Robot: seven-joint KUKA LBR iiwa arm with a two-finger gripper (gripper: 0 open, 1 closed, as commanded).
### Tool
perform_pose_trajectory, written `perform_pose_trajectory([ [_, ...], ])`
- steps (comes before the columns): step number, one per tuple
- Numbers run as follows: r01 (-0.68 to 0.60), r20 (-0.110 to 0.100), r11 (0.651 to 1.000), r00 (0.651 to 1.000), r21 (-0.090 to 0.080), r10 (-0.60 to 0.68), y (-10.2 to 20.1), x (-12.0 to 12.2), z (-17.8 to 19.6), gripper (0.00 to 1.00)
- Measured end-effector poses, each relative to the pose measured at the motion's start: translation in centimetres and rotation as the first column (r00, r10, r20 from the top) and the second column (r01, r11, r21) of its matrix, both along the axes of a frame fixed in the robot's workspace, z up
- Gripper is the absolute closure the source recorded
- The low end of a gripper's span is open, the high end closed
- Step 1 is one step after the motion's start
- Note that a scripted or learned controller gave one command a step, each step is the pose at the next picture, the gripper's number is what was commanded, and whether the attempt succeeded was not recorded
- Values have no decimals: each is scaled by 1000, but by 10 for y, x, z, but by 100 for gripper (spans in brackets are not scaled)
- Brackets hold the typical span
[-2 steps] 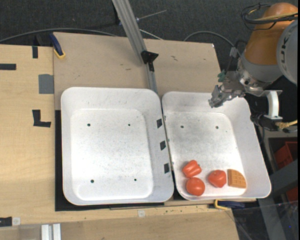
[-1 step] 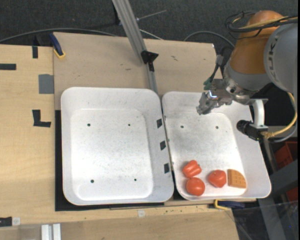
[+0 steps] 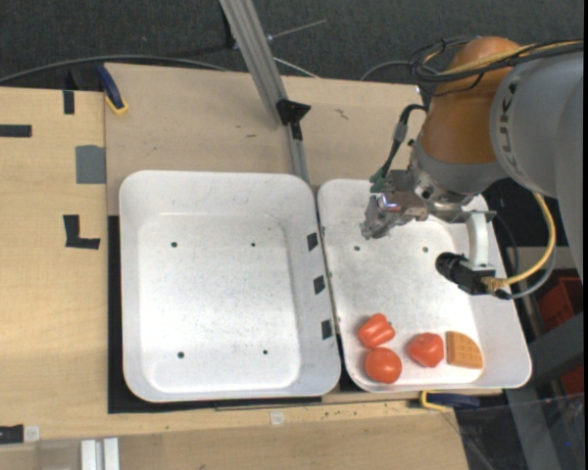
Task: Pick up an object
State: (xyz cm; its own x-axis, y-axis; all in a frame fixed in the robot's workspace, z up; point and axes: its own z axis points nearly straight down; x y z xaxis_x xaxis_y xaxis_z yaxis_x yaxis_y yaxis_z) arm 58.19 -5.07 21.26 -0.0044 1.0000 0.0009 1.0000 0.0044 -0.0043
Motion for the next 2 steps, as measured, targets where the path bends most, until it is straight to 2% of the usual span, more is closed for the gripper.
perform_pose_trajectory([
  [1,0,0,1000,1000,0,0,43,-21,-5,100],
  [2,-4,0,1000,1000,2,4,105,-39,0,100],
])
